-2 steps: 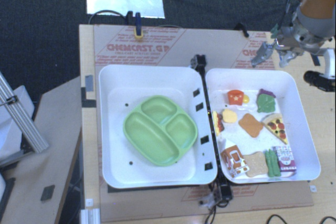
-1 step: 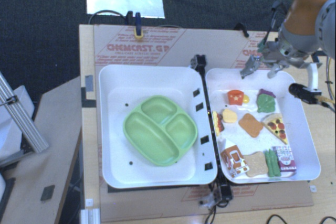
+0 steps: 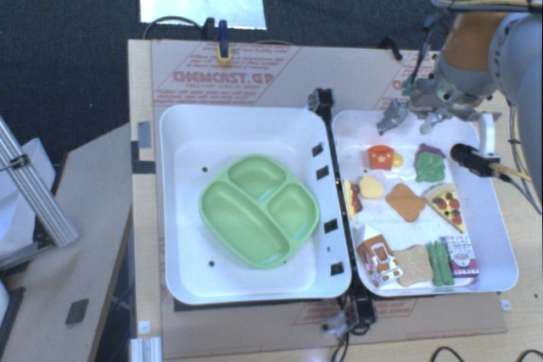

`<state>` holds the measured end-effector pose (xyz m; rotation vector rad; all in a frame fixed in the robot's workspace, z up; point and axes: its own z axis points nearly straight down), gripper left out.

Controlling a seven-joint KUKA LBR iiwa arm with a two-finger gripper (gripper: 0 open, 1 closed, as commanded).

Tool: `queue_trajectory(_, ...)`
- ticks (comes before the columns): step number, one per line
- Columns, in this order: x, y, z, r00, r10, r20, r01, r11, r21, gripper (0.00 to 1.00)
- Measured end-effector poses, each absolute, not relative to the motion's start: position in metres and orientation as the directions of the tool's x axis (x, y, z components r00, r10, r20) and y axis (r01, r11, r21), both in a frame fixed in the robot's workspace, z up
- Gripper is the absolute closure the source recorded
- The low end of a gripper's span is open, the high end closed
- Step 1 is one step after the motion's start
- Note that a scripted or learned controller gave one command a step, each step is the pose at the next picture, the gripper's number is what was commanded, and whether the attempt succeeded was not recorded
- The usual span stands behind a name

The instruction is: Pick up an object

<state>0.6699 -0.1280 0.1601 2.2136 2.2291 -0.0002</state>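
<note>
My gripper (image 3: 410,119) hangs over the far edge of the right bin (image 3: 502,246), its two grey fingers spread open with nothing between them. Just below it in the bin lie a red toy piece (image 3: 382,157) and a green and purple toy vegetable (image 3: 430,165). Nearer the middle are a yellow piece (image 3: 371,186), a brown flat piece (image 3: 405,202) and a pizza slice (image 3: 445,206). At the near end sit a small orange and white box (image 3: 377,258), a bread slice (image 3: 416,264), green beans (image 3: 439,261) and a red and white packet (image 3: 461,255).
The left bin (image 3: 182,148) holds a green divided plate (image 3: 259,210). A black clip strip (image 3: 327,174) runs along the wall between the bins. A thin striped toy piece (image 3: 352,197) lies by that wall in the right bin.
</note>
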Motion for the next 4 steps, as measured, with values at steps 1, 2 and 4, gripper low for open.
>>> queue_trajectory(1,0.666,-0.131,0.117,-0.002,1.0,0.0,1.0,0.002,-0.001,0.0)
queue_trajectory(2,0.667,-0.131,0.083,-0.004,1.0,0.0,1.0,0.004,0.0,0.0)
queue_trajectory(4,0.672,-0.132,0.141,-0.004,1.0,-0.001,1.0,0.004,0.007,1.0)
